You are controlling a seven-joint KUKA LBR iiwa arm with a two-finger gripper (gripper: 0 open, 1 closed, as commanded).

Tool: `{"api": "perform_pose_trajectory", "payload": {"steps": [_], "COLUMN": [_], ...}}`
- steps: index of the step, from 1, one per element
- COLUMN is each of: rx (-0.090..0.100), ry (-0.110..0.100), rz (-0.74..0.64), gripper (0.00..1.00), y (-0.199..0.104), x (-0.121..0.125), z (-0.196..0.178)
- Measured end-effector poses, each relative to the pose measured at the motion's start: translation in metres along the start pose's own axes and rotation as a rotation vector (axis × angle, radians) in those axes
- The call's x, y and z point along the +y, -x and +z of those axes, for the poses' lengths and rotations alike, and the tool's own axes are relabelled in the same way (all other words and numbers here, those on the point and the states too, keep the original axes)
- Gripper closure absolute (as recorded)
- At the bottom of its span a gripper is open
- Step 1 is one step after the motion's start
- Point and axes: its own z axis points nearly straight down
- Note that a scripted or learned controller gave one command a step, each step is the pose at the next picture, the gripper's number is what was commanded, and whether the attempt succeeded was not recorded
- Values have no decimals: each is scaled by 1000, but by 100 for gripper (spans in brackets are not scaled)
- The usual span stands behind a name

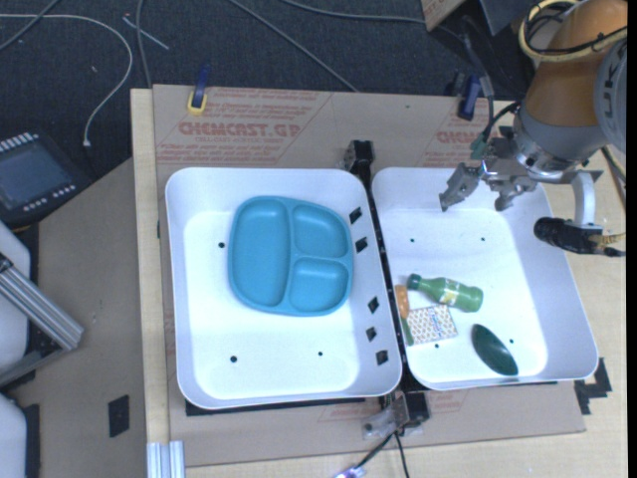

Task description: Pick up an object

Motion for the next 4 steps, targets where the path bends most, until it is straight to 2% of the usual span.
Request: {"api": "perform_pose_trajectory", "payload": {"steps": [1,2,3,4], "rx": [1,0,0,1], "ry": [-5,-5,-3,1], "rz": [-1,1,0,1], "gripper": [0,0,0,100], "y": [-5,2,1,1], "x": [4,0,-1,1], "z": [45,103,119,107]}}
